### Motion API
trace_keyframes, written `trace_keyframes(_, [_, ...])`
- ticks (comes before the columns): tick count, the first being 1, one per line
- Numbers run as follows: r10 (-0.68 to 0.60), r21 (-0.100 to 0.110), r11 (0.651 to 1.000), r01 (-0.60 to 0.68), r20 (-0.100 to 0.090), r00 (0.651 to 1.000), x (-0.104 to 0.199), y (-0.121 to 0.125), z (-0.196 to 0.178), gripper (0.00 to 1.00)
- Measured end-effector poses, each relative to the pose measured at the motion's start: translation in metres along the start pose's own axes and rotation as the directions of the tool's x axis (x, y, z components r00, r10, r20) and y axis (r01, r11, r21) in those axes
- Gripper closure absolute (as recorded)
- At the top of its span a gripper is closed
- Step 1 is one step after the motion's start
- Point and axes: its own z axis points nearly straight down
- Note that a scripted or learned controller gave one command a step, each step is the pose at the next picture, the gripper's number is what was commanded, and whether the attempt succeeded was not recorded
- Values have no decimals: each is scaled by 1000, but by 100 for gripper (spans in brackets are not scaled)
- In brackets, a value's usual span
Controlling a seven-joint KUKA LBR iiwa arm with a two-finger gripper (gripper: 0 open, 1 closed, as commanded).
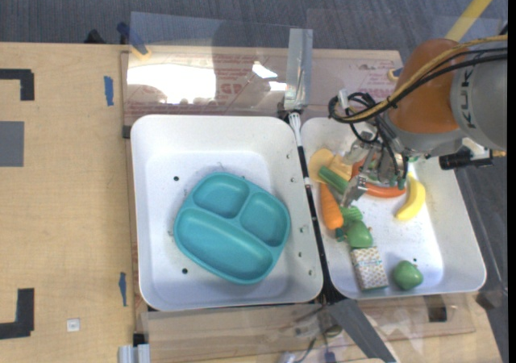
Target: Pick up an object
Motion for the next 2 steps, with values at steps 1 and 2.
trace_keyframes(1, [31,2,1000,-31,5,1000,13,-3,-1,0])
trace_keyframes(2, [46,1,999,-46,2,999,6,-4,1,0])
